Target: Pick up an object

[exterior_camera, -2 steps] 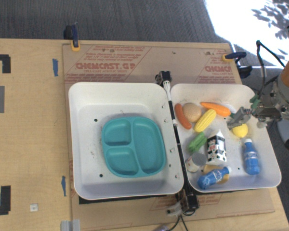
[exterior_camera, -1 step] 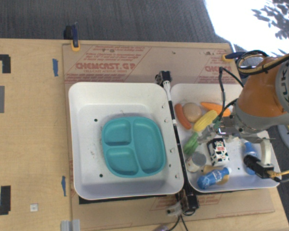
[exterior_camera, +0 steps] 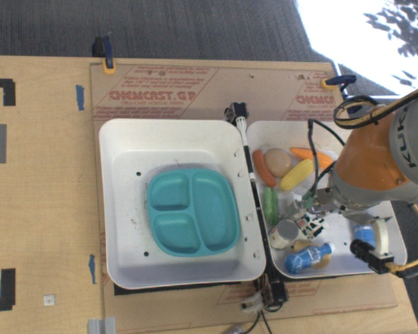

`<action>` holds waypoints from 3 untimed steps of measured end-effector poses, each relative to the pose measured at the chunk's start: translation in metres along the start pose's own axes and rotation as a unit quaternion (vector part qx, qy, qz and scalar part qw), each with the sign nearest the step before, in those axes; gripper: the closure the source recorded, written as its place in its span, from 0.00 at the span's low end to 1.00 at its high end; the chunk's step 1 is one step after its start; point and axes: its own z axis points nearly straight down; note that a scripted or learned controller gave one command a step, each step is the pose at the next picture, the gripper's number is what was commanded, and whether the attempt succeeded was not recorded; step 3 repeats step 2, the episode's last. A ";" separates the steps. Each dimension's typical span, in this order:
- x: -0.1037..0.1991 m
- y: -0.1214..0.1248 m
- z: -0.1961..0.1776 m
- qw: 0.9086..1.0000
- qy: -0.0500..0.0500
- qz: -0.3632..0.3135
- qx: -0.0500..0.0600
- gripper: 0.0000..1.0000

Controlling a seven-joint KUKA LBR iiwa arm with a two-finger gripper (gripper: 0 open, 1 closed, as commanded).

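The gripper (exterior_camera: 311, 218), grip state impossible to tell, sits low in the right bin (exterior_camera: 397, 236), crowded by a banana (exterior_camera: 297, 175), a green vegetable (exterior_camera: 271, 204) and a blue bottle (exterior_camera: 307, 258).

Banana: yellow toy banana (exterior_camera: 297, 175), lying aslant in the right bin's upper part.
Bottle: blue plastic bottle (exterior_camera: 307, 258), on its side near the front wall.
Pod: green pod (exterior_camera: 270, 203), lengthwise beside the left wall.
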 end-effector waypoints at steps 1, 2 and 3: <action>0.000 0.002 -0.011 1.000 0.000 0.000 -0.002 1.00; 0.043 -0.012 -0.154 0.996 0.002 0.093 0.002 1.00; 0.043 -0.012 -0.154 0.996 0.002 0.093 0.002 1.00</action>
